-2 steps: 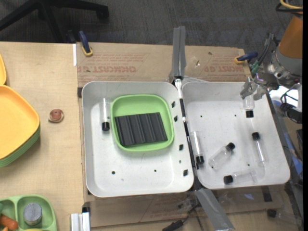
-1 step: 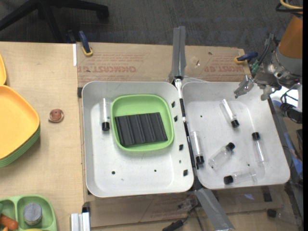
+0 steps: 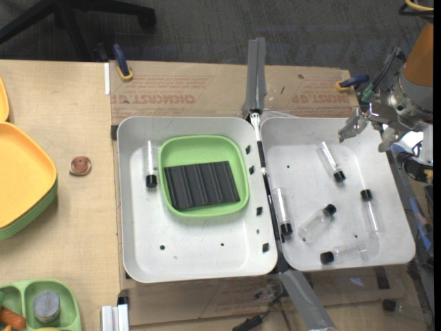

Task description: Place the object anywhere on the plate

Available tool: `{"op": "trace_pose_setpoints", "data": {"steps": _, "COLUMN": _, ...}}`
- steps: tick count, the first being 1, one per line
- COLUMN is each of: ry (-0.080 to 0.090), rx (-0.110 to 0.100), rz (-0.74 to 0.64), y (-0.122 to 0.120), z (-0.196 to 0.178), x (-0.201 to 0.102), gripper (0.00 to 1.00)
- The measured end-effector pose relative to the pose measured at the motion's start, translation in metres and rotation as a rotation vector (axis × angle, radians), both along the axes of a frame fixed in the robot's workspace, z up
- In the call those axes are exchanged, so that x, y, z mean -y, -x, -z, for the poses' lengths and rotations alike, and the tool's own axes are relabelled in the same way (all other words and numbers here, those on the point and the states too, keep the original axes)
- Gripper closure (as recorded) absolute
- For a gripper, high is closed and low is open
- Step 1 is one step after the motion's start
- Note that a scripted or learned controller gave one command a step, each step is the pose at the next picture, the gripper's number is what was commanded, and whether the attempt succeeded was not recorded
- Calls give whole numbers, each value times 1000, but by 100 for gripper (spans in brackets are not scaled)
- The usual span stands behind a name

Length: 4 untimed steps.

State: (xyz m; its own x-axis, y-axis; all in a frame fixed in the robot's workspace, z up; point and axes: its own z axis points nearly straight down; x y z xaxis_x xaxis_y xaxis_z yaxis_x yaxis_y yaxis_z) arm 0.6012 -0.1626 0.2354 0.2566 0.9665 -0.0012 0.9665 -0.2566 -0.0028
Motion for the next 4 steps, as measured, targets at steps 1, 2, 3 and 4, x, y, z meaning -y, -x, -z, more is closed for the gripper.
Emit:
{"op": "trace_pose_setpoints", "data": {"steps": 1, "ry": -1, "rx": -1, "rz": 73, "y": 21, "z": 23, "x": 8, "gripper": 0}}
{"op": "trace_pose_setpoints", "data": {"steps": 2, "ry": 0, "rx": -1, "rz": 301, "y": 42, "z": 8, "x": -8, "gripper": 0}}
{"op": "trace_pose_setpoints", "data": {"steps": 3, "ry": 0, "rx": -2, "rz": 414, "y": 65, "z": 24, "x": 9, "gripper": 0}}
{"op": "trace_pose_setpoints", "data": {"steps": 4, "ry": 2, "rx": 0, "rz": 605, "y": 82, "z": 0, "x": 2, "gripper": 0}}
